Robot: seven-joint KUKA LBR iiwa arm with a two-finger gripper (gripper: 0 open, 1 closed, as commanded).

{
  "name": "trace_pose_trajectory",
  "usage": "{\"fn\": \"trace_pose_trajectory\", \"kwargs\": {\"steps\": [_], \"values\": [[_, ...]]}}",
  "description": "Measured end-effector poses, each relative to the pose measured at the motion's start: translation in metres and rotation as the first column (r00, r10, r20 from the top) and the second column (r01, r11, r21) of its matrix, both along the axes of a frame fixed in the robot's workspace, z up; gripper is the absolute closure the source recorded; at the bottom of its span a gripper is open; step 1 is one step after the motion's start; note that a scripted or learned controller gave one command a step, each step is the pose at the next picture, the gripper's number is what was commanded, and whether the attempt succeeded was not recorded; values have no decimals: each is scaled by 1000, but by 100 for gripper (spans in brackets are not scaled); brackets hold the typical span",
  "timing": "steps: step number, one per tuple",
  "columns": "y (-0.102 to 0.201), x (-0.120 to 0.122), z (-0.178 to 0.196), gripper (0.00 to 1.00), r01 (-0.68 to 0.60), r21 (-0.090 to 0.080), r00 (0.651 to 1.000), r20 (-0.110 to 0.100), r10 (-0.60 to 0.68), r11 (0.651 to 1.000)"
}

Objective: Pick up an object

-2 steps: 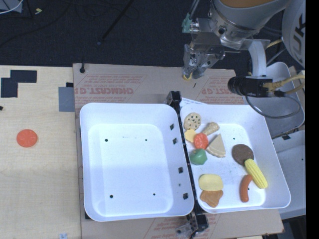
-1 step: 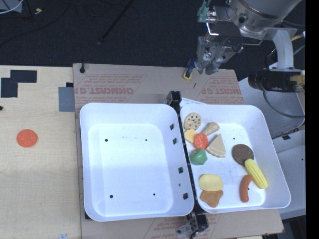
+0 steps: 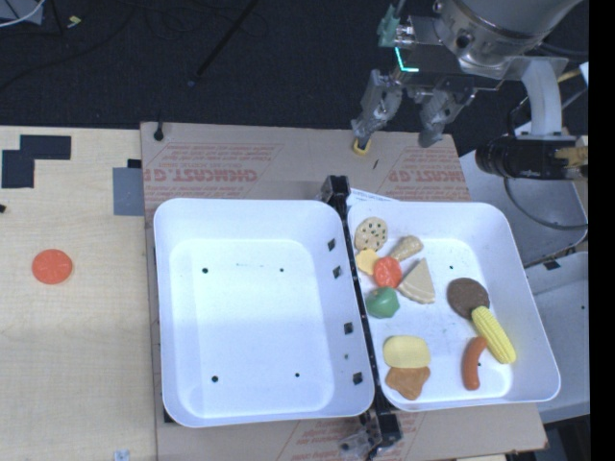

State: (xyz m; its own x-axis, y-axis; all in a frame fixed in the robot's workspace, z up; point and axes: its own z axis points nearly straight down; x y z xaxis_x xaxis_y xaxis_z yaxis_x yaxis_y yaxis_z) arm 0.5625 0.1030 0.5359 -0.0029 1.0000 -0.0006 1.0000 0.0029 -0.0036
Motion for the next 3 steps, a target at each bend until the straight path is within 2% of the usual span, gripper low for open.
{"fn": "trace_pose_trajectory", "kwargs": {"steps": [1, 2, 3], "values": [[1, 0, 10, 100, -4, 0, 1000, -2, 4, 1000], [36, -91, 2, 100, -3, 2, 1000, -2, 3, 1000], [35, -87, 1, 0, 1, 0, 1000, 0, -1, 1000]]}}
